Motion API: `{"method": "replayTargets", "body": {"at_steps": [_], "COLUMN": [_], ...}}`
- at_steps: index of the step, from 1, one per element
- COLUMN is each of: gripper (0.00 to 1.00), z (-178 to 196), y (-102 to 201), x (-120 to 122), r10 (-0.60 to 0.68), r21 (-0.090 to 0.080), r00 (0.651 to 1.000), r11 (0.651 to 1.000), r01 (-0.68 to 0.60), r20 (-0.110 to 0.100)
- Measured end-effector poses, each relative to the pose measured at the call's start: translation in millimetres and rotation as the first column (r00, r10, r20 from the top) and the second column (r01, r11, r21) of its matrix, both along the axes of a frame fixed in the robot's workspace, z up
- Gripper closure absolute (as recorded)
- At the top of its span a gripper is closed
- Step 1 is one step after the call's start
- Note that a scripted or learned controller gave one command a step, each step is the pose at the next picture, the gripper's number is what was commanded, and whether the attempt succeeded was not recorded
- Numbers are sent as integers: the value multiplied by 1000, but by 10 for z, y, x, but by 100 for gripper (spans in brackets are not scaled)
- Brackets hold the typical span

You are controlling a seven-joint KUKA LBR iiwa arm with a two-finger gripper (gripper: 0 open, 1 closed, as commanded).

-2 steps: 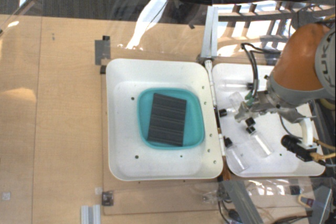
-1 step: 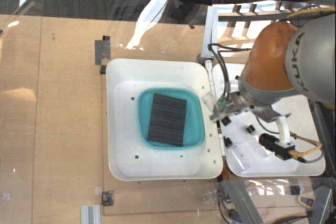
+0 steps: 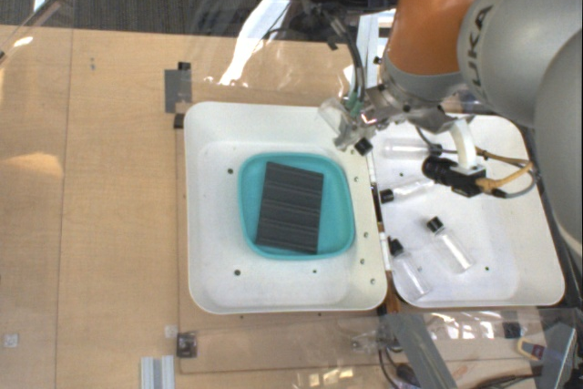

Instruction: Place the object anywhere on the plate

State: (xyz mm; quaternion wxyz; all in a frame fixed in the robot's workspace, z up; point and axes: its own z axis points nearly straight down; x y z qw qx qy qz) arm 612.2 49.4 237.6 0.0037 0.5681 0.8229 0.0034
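The desk (image 3: pixel 91 196) carries two shallow white bins side by side. The arm (image 3: pixel 510 32), grey with an orange band, bears partly visible lettering "UK". The left bin (image 3: pixel 209 287) holds a teal plate (image 3: pixel 248 196); a dark ribbed block (image 3: pixel 291 207) lies flat on the plate's centre. The pincer (image 3: pixel 351 125) hangs over the left bin's upper right corner, above and right of the block, apart from it. Its opening cannot be told. The right bin (image 3: pixel 528 278) holds clear vials (image 3: pixel 448 243) with black caps, near the pincer.
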Motion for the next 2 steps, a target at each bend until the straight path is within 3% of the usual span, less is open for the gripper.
{"method": "replayTargets", "body": {"at_steps": [1,2], "gripper": [100,100], "z": [116,-442], "y": [15,538], "x": [17,-559], "r10": [6,141], "r21": [0,-1], "r00": [1000,990], "r11": [1000,990], "r01": [-6,-141], "r20": [7,-7]}}
